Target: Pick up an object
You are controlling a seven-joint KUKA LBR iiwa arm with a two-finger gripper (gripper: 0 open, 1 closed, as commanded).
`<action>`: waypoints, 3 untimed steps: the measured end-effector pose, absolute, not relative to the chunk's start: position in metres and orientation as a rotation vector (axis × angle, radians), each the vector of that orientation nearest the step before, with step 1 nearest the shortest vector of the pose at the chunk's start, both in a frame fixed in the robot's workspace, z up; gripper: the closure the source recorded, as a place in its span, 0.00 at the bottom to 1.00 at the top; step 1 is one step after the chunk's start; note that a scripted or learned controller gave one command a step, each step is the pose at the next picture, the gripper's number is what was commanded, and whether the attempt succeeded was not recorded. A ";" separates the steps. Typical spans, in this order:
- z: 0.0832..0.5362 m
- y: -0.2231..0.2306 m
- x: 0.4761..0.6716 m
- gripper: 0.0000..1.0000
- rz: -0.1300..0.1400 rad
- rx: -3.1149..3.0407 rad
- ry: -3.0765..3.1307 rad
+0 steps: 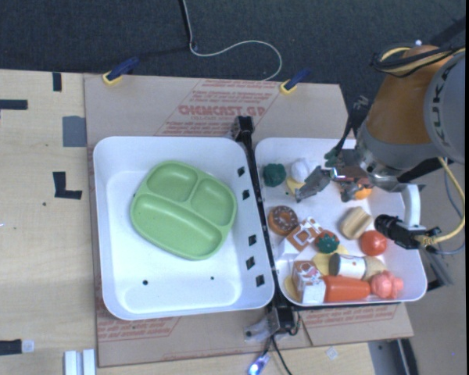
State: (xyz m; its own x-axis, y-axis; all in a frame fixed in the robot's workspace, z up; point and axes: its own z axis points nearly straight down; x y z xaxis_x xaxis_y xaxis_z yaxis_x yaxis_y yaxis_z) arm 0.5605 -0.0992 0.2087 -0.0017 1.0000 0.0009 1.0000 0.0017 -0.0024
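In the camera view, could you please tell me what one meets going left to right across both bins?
Green divided plate → chocolate donut → red tomato → pink toy.

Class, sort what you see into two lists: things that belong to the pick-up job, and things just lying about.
Job: hand, right bin, toys in it such as doughnut, tomato, carrot.
Lying about: left bin, green plate, cardboard, clamps, cable.
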 end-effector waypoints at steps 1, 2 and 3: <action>0.183 -0.066 0.526 0.00 0.005 -2.216 -2.220; 0.193 -0.067 0.528 1.00 0.004 -2.217 -2.221; 0.299 0.022 0.511 1.00 -0.011 -2.211 -2.236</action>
